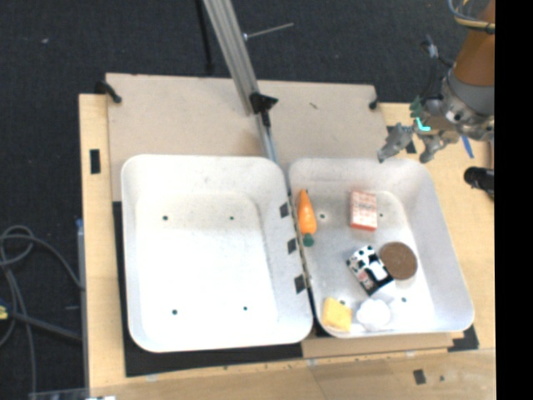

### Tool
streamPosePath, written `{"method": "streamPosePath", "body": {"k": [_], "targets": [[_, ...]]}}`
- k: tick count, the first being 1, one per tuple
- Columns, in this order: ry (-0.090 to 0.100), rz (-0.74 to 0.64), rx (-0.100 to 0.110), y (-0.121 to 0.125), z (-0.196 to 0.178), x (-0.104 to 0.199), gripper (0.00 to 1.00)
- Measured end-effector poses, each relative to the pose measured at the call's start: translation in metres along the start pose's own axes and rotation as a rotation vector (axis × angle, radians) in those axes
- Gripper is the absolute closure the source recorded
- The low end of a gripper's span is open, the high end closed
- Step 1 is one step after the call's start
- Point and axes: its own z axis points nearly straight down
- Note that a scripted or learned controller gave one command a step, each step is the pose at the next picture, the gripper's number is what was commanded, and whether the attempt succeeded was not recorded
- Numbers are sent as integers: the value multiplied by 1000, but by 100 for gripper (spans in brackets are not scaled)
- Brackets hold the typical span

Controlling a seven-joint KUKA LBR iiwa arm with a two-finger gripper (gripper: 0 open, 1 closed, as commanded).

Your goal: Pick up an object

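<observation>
The hand (414, 142) hovers open and holding nothing over the far rim of the right bin (445, 240). A pink box (363, 210) lies inside, nearer and slightly left of it.

- My arm (476, 52) wears a broad orange band above the wrist, rounded like a sleeve.
- Below the band sits a grey metal collar, paler along its rim.
- A thin pale cable loops above the band.
- My hand (413, 142) is grey metal, built of small angular parts.
- A small teal spot shows on it, with a short blue piece beside.
</observation>
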Motion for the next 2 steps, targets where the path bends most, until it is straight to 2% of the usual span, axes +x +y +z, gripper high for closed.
{"method": "streamPosePath", "body": {"k": [1,2], "targets": [[-4,-2,0,0,-1,-1,0],[-3,-3,3,-1,61,0,0]]}}
